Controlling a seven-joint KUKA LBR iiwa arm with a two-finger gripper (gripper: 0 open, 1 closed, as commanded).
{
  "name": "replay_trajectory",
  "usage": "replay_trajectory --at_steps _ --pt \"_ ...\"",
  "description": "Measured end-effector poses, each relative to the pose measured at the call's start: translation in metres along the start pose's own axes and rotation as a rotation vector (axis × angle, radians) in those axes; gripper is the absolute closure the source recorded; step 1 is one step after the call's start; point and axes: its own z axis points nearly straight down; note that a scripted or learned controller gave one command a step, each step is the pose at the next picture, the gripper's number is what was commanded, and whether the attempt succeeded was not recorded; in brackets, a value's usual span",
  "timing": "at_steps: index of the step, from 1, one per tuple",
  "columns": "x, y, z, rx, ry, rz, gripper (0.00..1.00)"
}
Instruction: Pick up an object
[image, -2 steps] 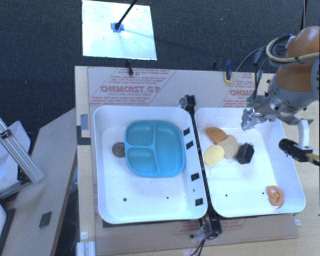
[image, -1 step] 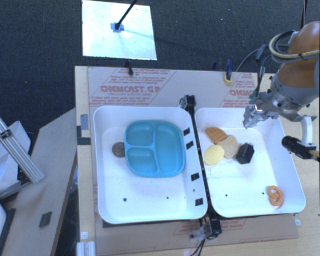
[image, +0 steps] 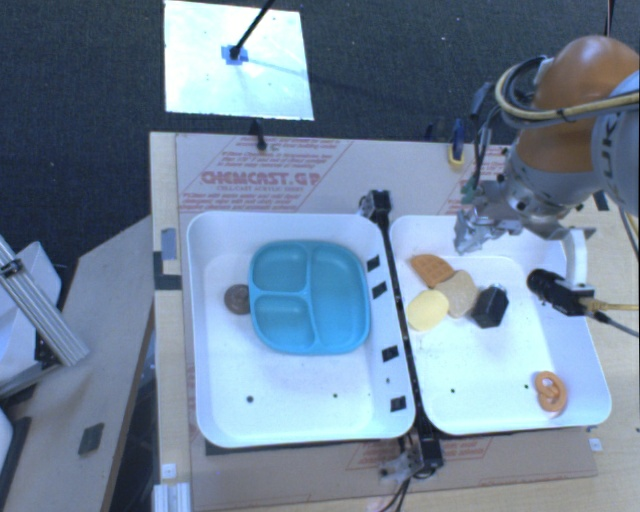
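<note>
My gripper (image: 471, 238) hangs over the far part of the right bin (image: 500, 400), with nothing visibly held. Just in front of it and a little left lies an orange slice-shaped piece (image: 432, 268). A tan flat piece (image: 461, 292) touches it, and a pale yellow round object (image: 428, 310) sits beside that, near the divider. To the right of the tan piece lies a small black block (image: 489, 306). A small orange pretzel (image: 549, 391) rests near the right bin's front right corner.
The left bin (image: 230, 400) holds a blue divided plate (image: 307, 297) and a small brown round object (image: 237, 299) at the plate's left. A black strip (image: 392, 310) runs where the two bins meet. A white sheet (image: 235, 60) lies beyond the bench.
</note>
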Motion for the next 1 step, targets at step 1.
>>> replay_trajectory --at_steps 1 --pt "0.0533 -0.0060 -0.0030 0.002 0.001 -0.002 1.00"
